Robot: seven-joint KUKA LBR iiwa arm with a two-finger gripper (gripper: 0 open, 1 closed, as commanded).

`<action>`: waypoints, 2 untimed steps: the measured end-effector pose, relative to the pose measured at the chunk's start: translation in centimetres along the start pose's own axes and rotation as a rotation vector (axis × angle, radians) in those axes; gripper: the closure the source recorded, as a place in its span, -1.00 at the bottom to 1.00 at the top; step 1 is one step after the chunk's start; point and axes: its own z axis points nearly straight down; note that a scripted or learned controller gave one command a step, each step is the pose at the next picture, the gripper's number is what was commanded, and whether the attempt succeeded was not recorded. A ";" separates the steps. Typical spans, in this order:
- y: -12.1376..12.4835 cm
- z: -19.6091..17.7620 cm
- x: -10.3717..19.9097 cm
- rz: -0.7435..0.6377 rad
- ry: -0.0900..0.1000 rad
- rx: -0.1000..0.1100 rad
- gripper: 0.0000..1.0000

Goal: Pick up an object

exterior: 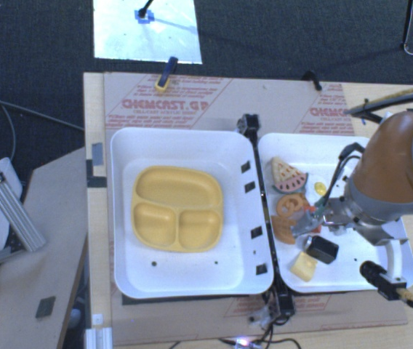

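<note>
Cannot tell the state of the gripper (310,220): fingertips blurred, partly hidden under the arm's wrist. Down in the right bin (341,145), tips just beside the round pretzel-like toy (291,208). Near the bin's back edge, a watermelon slice (288,175); toward its front edge, a black block (323,249) and pale yellow wedge (304,266). In the left bin (185,140), a yellow divided tray (177,208), central.

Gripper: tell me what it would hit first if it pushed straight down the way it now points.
Likely the round brown cookie-like toy right under the gripper in the right bin; depth is hard to judge from above.
</note>
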 end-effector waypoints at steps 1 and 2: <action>0.5 6.7 -1.9 0.001 0.002 -0.010 -1.00; 0.0 4.6 -1.0 -0.002 -0.003 -0.011 -1.00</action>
